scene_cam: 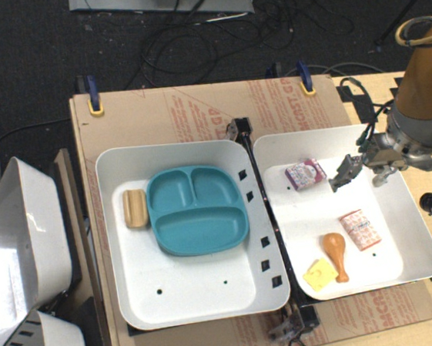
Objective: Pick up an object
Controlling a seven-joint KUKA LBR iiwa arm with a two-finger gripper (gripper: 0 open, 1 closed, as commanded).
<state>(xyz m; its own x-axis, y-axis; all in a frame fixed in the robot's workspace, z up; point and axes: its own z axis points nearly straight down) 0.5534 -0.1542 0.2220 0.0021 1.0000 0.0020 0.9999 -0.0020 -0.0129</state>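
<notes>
Two bins: left bin (129, 294), teal tray (197, 209), tan block (135, 208). Right bin (412, 262): drumstick (336, 253), red packet (360, 229), pink packet (305, 174), yellow piece (318, 275). Gripper (363, 172) open, empty, hovering right of pink packet; centre over it before descending.

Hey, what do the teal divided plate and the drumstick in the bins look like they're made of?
The plate looks like moulded plastic: one even teal colour, a smooth matte surface and rounded dividers. The drumstick is probably a plastic or rubber toy: flat orange-brown with a slight sheen and no food texture. The view is too coarse to tell hard from soft.
</notes>
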